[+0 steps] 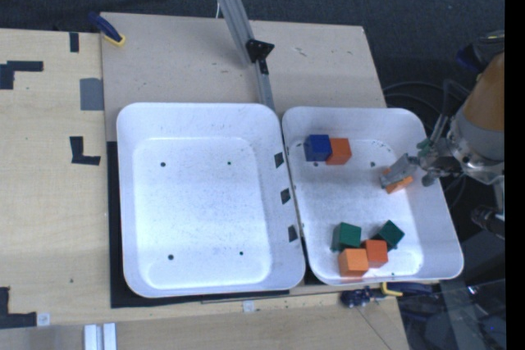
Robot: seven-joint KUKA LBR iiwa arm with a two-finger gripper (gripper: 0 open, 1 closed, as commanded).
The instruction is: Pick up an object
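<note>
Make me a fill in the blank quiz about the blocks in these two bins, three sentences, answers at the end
1. The blue block touches an ____ block on its right side.
2. Every block lies in the ____ bin.
3. At the front of that bin sit two orange blocks and two ____ ones.

Missing words: orange; right; green

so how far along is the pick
Done: the gripper has reached into the right bin, at its right side. In hand: a small orange block sits right at its tip, but whether it's gripped can't be told. Left: a clear lift. The blue block with an orange one, and the green and orange blocks near the front, lie untouched.
</note>
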